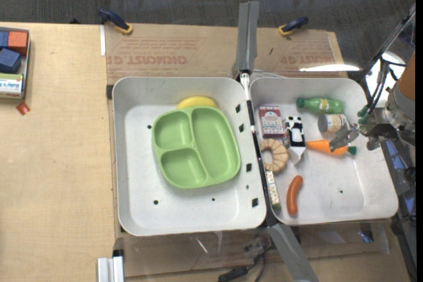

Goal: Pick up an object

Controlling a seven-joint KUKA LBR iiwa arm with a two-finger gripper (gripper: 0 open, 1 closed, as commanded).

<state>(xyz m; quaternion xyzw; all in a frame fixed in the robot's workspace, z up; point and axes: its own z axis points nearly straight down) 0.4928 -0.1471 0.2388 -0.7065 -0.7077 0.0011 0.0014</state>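
Note:
My gripper [346, 137] hangs at the right side of the right bin [370, 208], just over the leafy end of an orange toy carrot [322, 147]. Whether it touches the carrot I cannot make out. Behind the carrot lie a small tan can [332, 123] and a green bottle [320, 104]. Toward the bin's left side are a red box [271, 121], a black and white figure [295, 132], a tan bagel [274, 155] and a red sausage [293, 195].
The left bin [132, 208] holds a green divided plate [196, 146] with a yellow piece [196, 102] behind it. Coloured blocks [13, 59] sit on the wooden bench at far left. A metal divider [248, 36] runs between the bins.

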